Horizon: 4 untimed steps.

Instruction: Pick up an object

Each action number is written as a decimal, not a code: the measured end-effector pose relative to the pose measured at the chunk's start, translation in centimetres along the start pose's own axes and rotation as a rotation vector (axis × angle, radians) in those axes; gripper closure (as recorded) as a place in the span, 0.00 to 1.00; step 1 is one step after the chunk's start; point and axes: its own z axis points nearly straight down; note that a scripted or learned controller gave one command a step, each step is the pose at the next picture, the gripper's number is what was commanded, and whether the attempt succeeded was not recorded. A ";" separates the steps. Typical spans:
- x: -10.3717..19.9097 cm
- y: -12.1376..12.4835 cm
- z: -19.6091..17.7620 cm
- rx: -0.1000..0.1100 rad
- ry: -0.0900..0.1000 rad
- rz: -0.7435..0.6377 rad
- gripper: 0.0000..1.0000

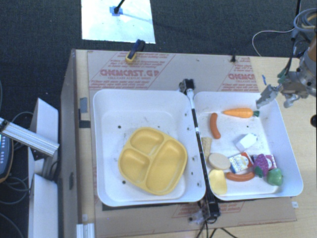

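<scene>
My gripper [276, 99] hangs at the far right, just past the back right corner of the right bin [293, 158]. It is open, with nothing between its fingers. The orange carrot [238, 113] lies closest, a little left of and below the gripper. Further into the bin are a reddish sausage [214, 125], a white block [246, 142], a tan round disc [218, 161], a pale yellow piece [217, 182], a small printed carton [239, 163], a purple item [263, 162] and a green item [275, 177].
The left bin [101, 133] holds a yellow divided plate [152, 160]. A black rod [194, 118] runs along the seam between the bins. A yellow-handled tool [134, 51] lies on the board behind the bins. Cables hang at the upper right.
</scene>
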 end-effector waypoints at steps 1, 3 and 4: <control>5.0 3.2 10.8 0.002 0.001 -0.001 0.00; 8.2 4.3 18.7 -0.003 0.000 -0.002 1.00; 13.6 3.7 6.3 -0.003 0.001 -0.002 1.00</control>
